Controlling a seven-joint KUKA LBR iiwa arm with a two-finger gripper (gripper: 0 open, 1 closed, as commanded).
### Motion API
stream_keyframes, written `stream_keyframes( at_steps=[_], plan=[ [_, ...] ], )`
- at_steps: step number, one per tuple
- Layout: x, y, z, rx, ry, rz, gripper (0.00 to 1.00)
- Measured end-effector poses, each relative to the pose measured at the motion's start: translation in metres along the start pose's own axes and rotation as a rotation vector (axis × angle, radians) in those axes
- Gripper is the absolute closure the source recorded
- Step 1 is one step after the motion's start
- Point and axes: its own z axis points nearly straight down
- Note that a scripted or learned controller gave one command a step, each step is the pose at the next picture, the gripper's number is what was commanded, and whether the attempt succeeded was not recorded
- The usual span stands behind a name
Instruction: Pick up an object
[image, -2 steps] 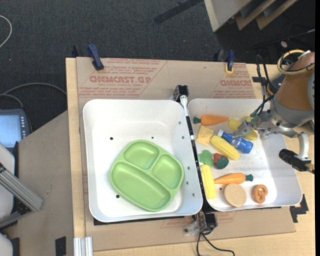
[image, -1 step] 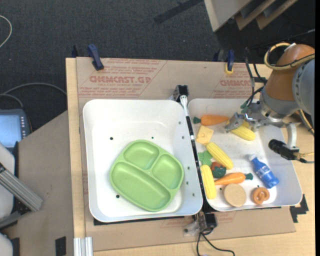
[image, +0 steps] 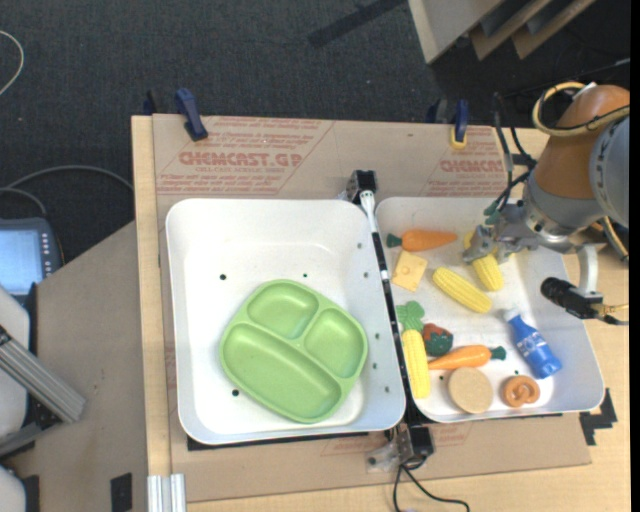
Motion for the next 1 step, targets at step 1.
stream_keyframes(
  at_steps=[1],
  plan=[
    [0.0582,-0.0237,0.0098,0.007,0.005,-0.002,1.00]
  ],
)
